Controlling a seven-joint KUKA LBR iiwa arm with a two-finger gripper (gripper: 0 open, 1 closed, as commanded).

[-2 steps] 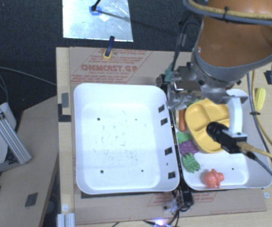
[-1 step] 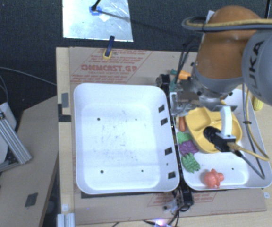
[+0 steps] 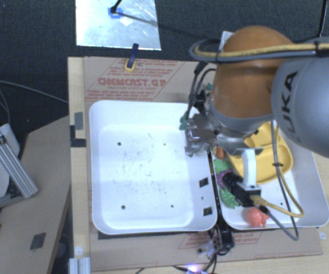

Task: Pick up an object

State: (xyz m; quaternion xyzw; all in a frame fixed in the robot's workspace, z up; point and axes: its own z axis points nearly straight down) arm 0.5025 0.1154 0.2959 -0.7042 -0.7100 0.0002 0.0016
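From my seat, the left bin (image 3: 147, 170) offers a wide bare floor, so I have open room there right up to its walls. The right bin (image 3: 316, 207) is crowded: the arm (image 3: 256, 84) hangs over most of it, and a yellow object (image 3: 267, 156), green pieces (image 3: 226, 193) and a small pink object (image 3: 256, 217) lie close together. Yellow cables (image 3: 284, 196) loop across that bin's near part.

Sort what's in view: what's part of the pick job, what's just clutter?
Job:
- arm's tool, over the seam between the bins
- right bin
- yellow object
- green object
- pink object
- left bin

Clutter:
- silver sheet
- cardboard
- blue-yellow clip
- aluminium frame
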